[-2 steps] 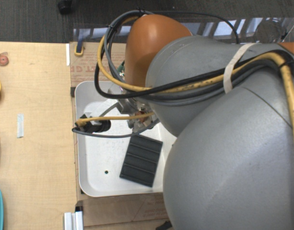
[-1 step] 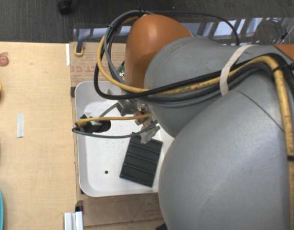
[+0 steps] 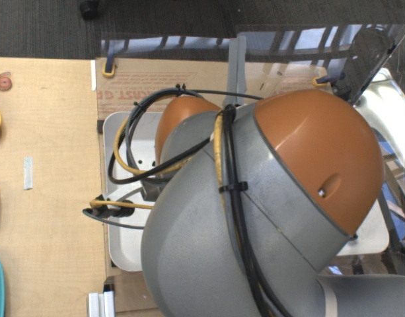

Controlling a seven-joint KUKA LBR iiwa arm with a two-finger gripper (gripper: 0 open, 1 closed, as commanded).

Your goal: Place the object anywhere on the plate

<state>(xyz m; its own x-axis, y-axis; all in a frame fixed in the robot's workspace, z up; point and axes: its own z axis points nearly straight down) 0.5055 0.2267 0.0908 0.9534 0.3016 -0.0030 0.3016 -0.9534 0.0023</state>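
Apparently arm (image 3: 255,210) hides gripper and object.

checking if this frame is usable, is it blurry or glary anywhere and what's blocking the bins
Camera view: lighting is even and soft, focus is fairly sharp on the cables and the bench. The arm sits close to the lens and covers most of the white bin. Mild glare on the orange band, and bright washout at the right edge. No motion blur.
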